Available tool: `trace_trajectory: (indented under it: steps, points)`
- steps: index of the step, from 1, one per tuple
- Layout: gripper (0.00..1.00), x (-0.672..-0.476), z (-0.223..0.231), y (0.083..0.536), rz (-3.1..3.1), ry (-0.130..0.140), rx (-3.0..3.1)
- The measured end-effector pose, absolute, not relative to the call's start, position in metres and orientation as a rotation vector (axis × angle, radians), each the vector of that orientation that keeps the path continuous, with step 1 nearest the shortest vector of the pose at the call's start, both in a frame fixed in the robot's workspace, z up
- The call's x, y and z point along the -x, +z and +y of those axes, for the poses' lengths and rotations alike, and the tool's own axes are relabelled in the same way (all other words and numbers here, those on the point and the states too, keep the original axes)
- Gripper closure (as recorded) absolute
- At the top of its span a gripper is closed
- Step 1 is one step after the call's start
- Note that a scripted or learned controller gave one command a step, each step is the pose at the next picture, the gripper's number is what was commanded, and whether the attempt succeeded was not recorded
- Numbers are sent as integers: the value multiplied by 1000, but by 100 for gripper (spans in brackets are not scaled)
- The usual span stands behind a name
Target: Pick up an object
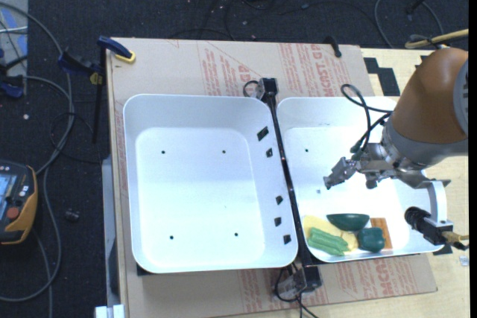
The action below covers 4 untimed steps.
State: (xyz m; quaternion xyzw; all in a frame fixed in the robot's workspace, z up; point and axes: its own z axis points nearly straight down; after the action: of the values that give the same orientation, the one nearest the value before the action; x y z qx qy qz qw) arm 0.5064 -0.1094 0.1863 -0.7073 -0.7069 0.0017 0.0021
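Observation:
Several small objects lie bunched at the near edge of the right bin: a dark green bowl-shaped piece, a light green ridged piece on a yellow piece, a teal lump and an orange block. My gripper hangs over the middle of the right bin, up and to the left of that pile and apart from it. Nothing shows in its grasp.
The left bin stands beside the right one, with a black divider between them. Both rest on a cardboard-covered bench. A blue and yellow clamp grips the bench's far left corner. Cables lie on the floor around it.

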Motion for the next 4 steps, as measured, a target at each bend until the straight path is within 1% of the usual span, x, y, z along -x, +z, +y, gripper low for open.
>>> trace_trajectory:
  steps: [1, 2, 3, 4]
  points:
    - [0, -508, -109, 189, -2221, 0, 2221]
    - [0, -502, -109, 127, -2218, 5, 2219]
    - [0, -502, -109, 87, -2220, 2, 2221]
    - [100, -503, -109, 99, -2222, -2, 2222]
